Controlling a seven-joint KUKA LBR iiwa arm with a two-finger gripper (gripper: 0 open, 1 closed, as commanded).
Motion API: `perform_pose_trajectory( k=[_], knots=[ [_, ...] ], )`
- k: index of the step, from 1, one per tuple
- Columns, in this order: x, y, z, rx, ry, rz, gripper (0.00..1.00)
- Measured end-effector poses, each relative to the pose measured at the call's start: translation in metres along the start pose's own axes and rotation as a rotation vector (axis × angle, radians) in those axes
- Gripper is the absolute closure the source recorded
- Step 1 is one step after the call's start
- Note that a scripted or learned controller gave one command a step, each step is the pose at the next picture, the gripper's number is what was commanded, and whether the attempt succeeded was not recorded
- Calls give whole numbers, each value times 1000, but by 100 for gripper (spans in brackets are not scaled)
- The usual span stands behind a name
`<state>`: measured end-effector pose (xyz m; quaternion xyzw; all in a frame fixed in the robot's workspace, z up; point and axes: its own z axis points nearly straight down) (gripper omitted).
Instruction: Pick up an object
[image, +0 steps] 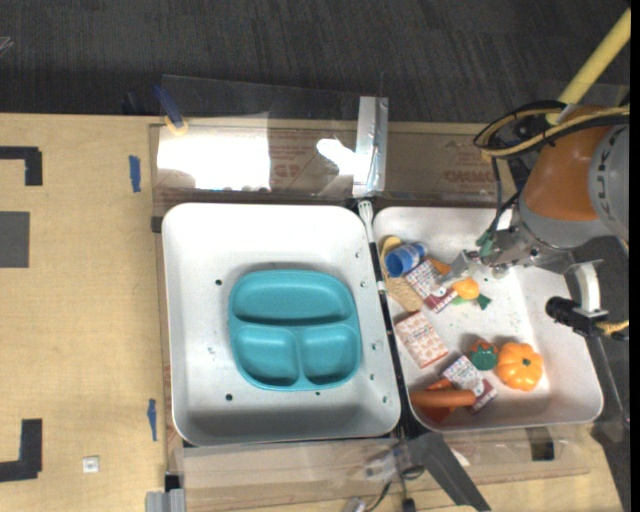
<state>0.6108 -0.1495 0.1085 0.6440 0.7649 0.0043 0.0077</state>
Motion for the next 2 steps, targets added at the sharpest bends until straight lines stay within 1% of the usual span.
perform_pose_trajectory(
  k=[1,2],
  knots=[
    [-1,1,-8,-1,0,1,100],
    [57,52,-104,10,6,19,100]
  ],
)
